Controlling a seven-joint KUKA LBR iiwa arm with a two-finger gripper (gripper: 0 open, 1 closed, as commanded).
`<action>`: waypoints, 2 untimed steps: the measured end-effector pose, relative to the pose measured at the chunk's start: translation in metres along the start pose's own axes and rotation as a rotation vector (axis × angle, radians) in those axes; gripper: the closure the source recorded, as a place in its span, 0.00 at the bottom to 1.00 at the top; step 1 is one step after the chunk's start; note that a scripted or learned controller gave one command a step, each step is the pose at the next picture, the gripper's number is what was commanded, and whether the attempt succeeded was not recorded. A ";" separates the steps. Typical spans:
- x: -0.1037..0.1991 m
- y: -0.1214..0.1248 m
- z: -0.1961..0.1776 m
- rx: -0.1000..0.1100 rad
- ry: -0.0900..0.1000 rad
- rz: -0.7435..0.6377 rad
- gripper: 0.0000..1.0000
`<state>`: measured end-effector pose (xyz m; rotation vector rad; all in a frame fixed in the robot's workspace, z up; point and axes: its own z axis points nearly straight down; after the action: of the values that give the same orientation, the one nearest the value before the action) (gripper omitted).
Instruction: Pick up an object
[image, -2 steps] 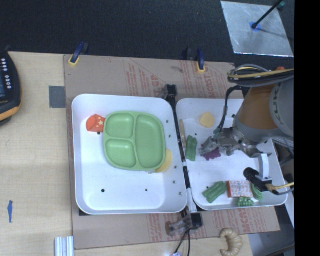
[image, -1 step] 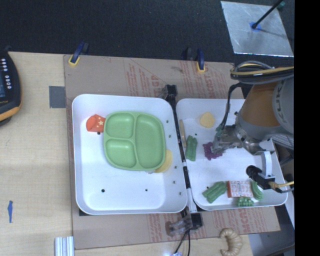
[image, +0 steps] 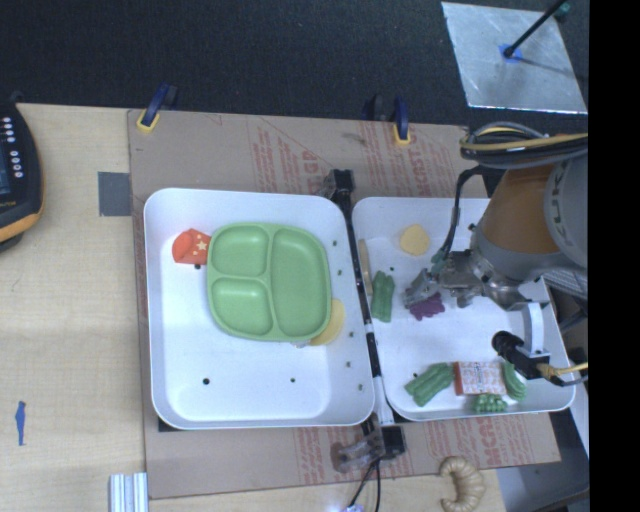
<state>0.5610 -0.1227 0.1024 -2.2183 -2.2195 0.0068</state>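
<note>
My gripper (image: 436, 284) hangs low in the right bin (image: 450, 345), near its middle. A small purple object (image: 427, 306) lies right under its tip, partly covered by it, and whether the two touch is unclear. To the left, a green pickle-like piece (image: 382, 296) lies close to the bin's left wall. A pale yellow disc (image: 414, 239) sits toward the back. Along the front lie a green ridged piece (image: 430, 383), a small red and white box (image: 478, 378) and two more green pieces (image: 490, 404).
The left bin (image: 180, 380) holds a green divided plate (image: 270, 280), a red item (image: 190, 246) at its left and a yellow piece (image: 331, 322) poking out from under its right edge. Clamps (image: 340, 183) sit between the bins. The arm's orange band (image: 520, 215) covers the right bin's back right.
</note>
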 end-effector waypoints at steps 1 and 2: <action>-0.001 0.000 -0.011 0.001 -0.001 0.001 1.00; -0.001 0.000 -0.010 0.001 -0.001 0.000 0.00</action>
<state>0.5611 -0.1234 0.1126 -2.2183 -2.2195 0.0098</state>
